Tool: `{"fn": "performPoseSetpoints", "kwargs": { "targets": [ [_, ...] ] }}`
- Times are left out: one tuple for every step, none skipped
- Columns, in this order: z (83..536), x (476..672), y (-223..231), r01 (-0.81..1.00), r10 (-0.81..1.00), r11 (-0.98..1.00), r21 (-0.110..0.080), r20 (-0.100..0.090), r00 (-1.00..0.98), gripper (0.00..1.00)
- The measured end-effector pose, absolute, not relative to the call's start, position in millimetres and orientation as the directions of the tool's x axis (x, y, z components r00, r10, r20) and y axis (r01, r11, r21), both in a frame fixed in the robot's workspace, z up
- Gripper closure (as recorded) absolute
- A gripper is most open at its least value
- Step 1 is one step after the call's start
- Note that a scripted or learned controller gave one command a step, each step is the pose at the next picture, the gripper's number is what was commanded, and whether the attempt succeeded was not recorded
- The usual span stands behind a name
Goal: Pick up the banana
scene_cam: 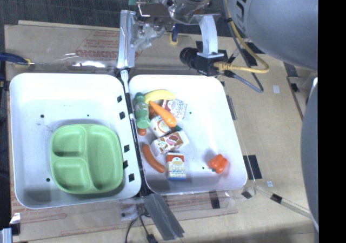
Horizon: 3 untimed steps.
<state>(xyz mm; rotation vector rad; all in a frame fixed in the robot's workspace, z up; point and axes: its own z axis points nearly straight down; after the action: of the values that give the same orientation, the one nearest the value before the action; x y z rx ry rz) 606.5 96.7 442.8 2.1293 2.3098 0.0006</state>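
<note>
We see the banana [159,95] lying in the right bin [230,128], at its far edge near the wall shared with the left bin [27,128], below the gripper [141,34]. We cannot tell whether the gripper is apart or together. A carrot [163,113] touches the banana, cartons [170,142] and a sausage [153,159] crowd beside it. An orange pepper [218,163] sits apart amid open floor. A green tray [86,158] fills the left bin.
</note>
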Motion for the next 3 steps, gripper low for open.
{"fn": "performPoseSetpoints", "kwargs": {
  "targets": [
    [443, 606.5, 96, 0.997, 0.997, 0.080, 0.000, 0.000, -0.080, 0.00],
    [441, 627.1, 196, 0.984, 0.984, -0.179, -0.001, -0.001, 0.179, 0.00],
    [338, 628.0, 213, 1.000, 1.000, -0.007, -0.006, -0.003, 0.007, 0.00]
  ]
}}
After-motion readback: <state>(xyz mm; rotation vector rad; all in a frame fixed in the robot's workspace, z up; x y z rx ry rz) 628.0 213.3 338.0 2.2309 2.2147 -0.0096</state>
